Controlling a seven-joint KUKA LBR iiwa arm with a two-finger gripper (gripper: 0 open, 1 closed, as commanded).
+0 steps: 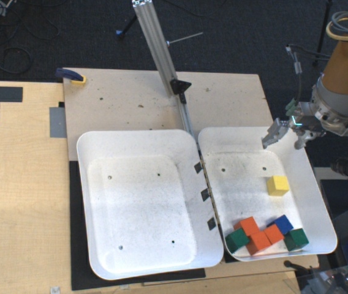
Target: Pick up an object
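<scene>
The gripper [287, 138] hovered over the right bin's [321, 195] far rim, fingers apart and holding nothing. No block had been picked; the yellow cube [277, 185] lay nearest.

Two shallow white bins sit side by side on the bench [131, 100], the left bin [140, 201] touching the right bin [321, 207] along their shared edge, where three small black clips [204, 194] line the seam. A slanted aluminium rail [157, 41] rises from the bench's far edge, with a black bracket [179, 87] at its base. A blue and yellow clamp [71, 75] grips the bench's far left corner. Cables [5, 57] lie on the dark floor beyond.
</scene>
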